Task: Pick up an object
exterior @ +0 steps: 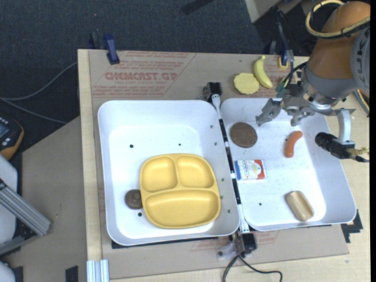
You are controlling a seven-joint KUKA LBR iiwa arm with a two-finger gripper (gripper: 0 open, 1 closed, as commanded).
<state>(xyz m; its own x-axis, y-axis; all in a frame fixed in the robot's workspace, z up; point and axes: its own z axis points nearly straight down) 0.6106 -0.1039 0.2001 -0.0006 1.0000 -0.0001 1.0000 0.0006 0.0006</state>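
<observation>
Overhead camera: my claw point(281, 111) hangs over the right bin's point(335, 187) far edge, fingers point(262, 115) spread apart, gripping nothing. Nearest, I judge, is the sausage point(291, 144), just toward the camera and slightly right, its long axis running near-to-far. A brown cookie point(242, 134) lies to its left.

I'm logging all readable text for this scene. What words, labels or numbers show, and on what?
"CHEMCAST GP": red print on the brown board under the bins; the last letters are partly blurred.
Smaller red lines around it on the board: too small to read.
Small packet in the right bin: red and blue label, print too blurred to read.
</observation>
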